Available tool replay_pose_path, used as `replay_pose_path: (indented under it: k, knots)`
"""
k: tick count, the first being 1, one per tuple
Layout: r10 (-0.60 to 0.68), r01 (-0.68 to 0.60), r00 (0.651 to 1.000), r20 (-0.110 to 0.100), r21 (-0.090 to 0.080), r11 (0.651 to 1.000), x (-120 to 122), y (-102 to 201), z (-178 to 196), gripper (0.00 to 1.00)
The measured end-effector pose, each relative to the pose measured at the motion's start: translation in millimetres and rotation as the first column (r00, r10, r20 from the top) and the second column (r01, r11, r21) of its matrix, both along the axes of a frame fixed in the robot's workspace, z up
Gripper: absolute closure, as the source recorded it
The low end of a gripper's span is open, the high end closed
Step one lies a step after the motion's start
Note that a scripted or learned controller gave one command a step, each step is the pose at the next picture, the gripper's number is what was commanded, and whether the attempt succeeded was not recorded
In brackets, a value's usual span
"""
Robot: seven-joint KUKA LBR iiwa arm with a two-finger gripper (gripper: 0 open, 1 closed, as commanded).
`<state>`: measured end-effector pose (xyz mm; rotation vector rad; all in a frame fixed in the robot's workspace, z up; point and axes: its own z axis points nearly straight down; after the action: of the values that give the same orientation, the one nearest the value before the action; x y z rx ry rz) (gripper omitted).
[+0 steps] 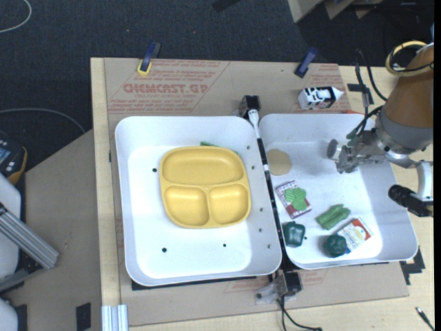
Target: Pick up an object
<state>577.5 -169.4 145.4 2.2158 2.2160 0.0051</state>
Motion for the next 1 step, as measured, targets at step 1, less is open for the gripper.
replay_pose_path:
  k: [1]
  knots:
    - [-0.001, 0.001, 1.0, -0.001, 0.0, 1.0, -5.6, -5.7, 47.5, 1.0]
